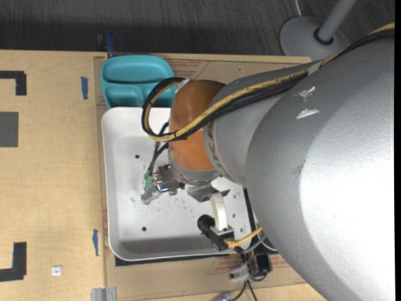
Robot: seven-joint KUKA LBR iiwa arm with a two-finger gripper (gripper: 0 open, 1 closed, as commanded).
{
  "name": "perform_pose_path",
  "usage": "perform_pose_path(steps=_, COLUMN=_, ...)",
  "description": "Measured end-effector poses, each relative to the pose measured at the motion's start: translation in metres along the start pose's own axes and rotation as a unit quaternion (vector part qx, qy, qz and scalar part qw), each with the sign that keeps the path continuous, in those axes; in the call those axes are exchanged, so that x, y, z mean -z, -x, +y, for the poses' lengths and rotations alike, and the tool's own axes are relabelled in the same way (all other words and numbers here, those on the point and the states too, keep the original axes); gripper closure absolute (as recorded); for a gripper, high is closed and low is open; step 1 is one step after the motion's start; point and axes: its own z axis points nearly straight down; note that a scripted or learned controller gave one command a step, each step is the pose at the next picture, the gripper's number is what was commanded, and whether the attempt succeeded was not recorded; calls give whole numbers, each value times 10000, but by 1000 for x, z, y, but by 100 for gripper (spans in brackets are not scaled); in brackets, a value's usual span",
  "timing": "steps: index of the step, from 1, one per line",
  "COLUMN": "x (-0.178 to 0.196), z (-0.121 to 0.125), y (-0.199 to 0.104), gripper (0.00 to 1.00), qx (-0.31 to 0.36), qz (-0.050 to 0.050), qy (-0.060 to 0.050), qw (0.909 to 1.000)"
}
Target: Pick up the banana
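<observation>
From the camera above, no brand, label or readable writing can be made out on anything. A shallow white bin (122, 231) sits on the tan counter (50, 168), its bare floor marked with a few dark specks. Just behind it, touching its far rim, stands a teal divided tray (135, 80). The grey arm (313, 168), with its orange band (191, 127) and looping black and yellow cables, reaches in from the right and covers most of the bin. The end effector (150, 184) hangs low over the bin's floor, left of centre; whether it is wide, narrow or holding anything cannot be told. The banana cannot be made out; the arm hides much of the bin. Blue tape marks dot the counter's left side.
</observation>
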Motion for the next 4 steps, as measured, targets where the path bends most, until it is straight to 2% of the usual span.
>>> perform_pose_path(steps=1, x=-7, z=-23, y=-15, gripper=0, qx=-1131, qz=1, qy=-19, qw=9936)
perform_pose_path(steps=2, x=-26, z=-22, y=-21, gripper=0, qx=-2715, qz=-4, qy=-14, qw=9624)
perform_pose_path(steps=3, x=-17, z=-22, y=-22, gripper=100, qx=-2697, qz=-5, qy=-23, qw=9630)
perform_pose_path(steps=4, x=-7, z=-22, y=-22, gripper=100, qx=-2678, qz=-8, qy=-31, qw=9635)
